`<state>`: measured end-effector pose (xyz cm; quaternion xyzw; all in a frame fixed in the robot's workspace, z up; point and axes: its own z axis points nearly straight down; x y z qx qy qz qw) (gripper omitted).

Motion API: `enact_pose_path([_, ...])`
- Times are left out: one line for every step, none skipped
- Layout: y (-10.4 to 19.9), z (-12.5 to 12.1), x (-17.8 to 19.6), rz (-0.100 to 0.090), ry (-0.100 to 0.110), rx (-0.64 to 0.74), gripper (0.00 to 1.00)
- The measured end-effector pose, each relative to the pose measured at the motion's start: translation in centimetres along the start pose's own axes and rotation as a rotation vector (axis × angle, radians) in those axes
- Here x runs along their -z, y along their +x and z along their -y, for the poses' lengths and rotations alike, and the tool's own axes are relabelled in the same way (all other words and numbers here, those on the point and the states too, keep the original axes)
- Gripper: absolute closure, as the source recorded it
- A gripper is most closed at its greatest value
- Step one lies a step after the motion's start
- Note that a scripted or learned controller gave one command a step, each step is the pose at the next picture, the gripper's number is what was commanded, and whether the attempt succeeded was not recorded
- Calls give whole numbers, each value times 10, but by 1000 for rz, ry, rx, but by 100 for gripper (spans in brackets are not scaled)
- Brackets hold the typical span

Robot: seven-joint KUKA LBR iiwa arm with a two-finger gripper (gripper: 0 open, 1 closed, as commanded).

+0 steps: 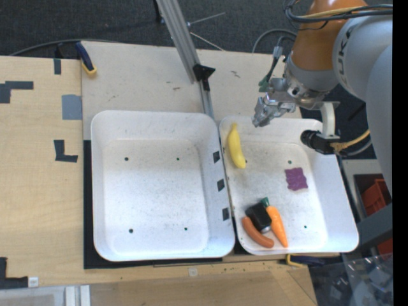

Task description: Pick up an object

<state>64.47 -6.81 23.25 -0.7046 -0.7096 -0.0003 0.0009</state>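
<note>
My tool (263, 115), whose state I cannot tell, should drop squarely over the banana (236, 146), straddling its width.

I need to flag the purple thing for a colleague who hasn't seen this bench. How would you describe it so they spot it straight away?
Look at the right bin, the one nearest the arm. The purple object lies flat toward that bin's right side, on its own. It is a small squarish piece, unlike the long yellow banana by the left wall or the carrot cluster at the front.
</note>
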Motion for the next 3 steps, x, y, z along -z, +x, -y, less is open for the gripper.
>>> enact_pose_path([49,12,1,0,2,-1,100])
enact_pose_path([97,8,-10,2,2,-4,100])
enact_pose_path([152,11,-18,1,3,0,100])
